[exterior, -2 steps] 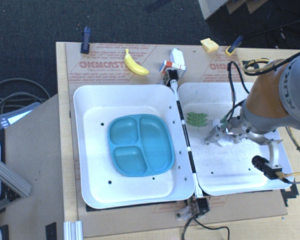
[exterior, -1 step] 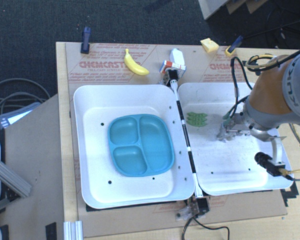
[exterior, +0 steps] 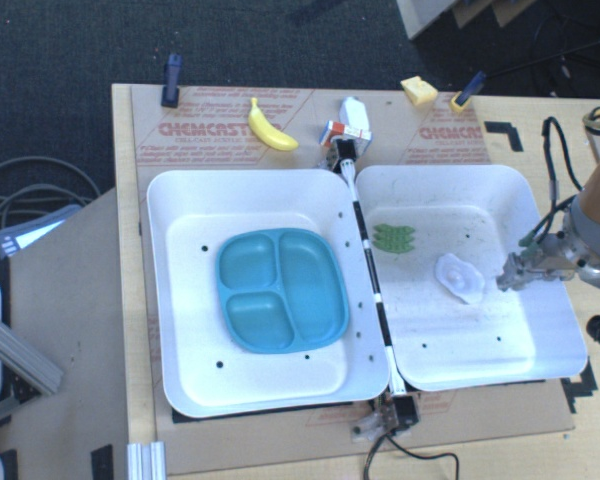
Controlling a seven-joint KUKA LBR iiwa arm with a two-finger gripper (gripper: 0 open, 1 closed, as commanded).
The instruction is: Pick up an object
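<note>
In the right bin lie a green leafy item near its left wall and a small clear-white object toward the middle. My gripper reaches in from the right at bin level, its tip just right of the clear-white object. A blue divided plate rests in the left bin.
On the bench behind the bins sit a yellow banana, a small white and red item, a yellow block and a blue clip. Black cables run along the right bin's far right corner.
</note>
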